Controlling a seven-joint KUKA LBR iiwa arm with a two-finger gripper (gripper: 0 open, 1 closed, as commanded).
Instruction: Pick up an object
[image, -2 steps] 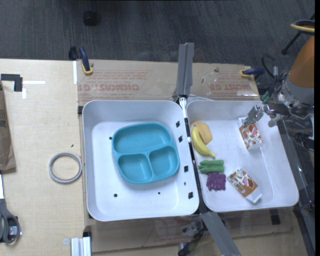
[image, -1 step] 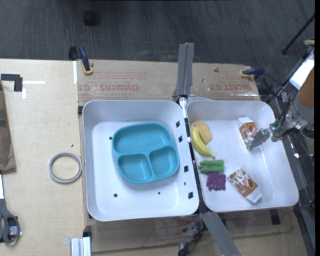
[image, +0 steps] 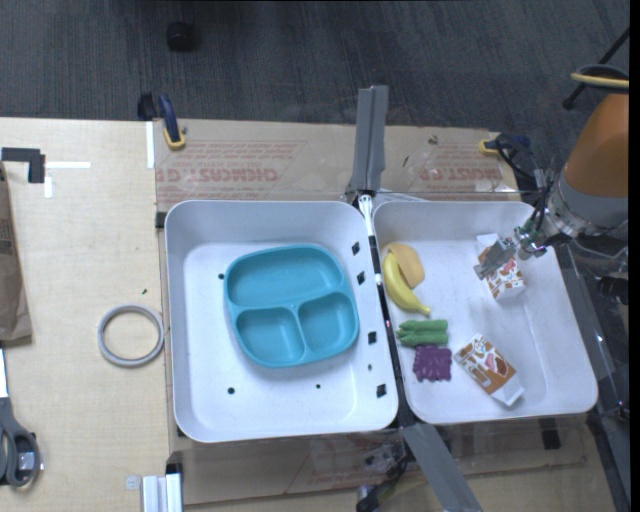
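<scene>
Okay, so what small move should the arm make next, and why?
Probably a short, slow lift. The gripper sits right on the small carton near the far right of the right bin, but whether it actually grips the carton is unclear; lifting a little would show that.

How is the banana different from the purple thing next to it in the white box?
The banana is yellow, while the purple thing is dark violet. The banana is long and curved; the purple thing is short and lumpy, like a small bunch. The banana looks bigger than the purple thing. The banana lies nearer the far side of the right bin, the purple thing nearer the front. Both rest loose on that bin's floor, by its left wall.
</scene>
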